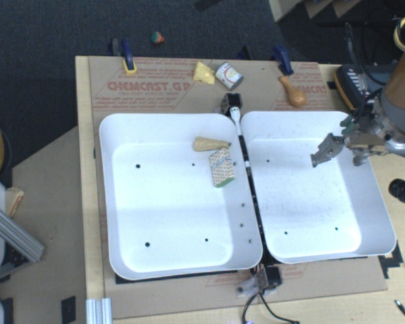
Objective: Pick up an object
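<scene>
In the left bin point(121, 181), near its back right, a tan cone-shaped piece point(210, 144) lies on its side. A green-and-white patterned packet point(221, 167) lies just in front of it, touching or nearly touching. My gripper point(341, 156) hangs over the back right part of the right bin point(310, 214), far from both objects. Its fingers are spread apart and open, with nothing between them.
Behind the bins on the bench lie a yellow wedge point(204, 73), a small white can point(229, 75) and a wooden pear-shaped knob point(293, 92). A black-handled tool point(233, 105) rests at the divide between the bins. Blue clamps point(128, 58) grip the back edge.
</scene>
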Tool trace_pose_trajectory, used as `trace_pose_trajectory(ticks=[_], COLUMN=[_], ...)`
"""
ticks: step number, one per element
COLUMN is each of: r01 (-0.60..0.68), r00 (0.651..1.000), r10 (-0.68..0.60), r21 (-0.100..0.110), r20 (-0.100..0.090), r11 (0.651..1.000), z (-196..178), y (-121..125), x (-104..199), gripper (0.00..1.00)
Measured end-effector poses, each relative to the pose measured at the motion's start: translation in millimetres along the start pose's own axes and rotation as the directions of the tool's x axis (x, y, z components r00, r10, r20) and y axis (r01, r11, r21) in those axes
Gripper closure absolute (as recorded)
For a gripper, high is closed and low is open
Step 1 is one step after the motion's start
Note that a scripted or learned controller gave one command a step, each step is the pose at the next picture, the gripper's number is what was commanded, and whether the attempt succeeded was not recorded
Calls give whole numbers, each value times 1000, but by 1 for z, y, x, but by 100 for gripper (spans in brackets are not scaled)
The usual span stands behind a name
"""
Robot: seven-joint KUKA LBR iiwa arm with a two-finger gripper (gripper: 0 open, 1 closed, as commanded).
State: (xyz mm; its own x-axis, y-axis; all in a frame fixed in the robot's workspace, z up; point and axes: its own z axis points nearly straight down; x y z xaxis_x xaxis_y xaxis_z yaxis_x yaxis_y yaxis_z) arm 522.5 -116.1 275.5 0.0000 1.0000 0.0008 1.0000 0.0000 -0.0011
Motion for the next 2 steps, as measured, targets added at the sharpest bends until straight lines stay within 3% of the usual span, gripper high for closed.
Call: trace_pose_trajectory(ticks=[1,2], r01=[0,-3], r00=[1000,1000], r10=[0,3], r21=[-23,-17], r20=[7,7], r11=[1000,1000], z=[-166,-267], y=[-11,-8], x=[-14,-45], gripper=[0,0])
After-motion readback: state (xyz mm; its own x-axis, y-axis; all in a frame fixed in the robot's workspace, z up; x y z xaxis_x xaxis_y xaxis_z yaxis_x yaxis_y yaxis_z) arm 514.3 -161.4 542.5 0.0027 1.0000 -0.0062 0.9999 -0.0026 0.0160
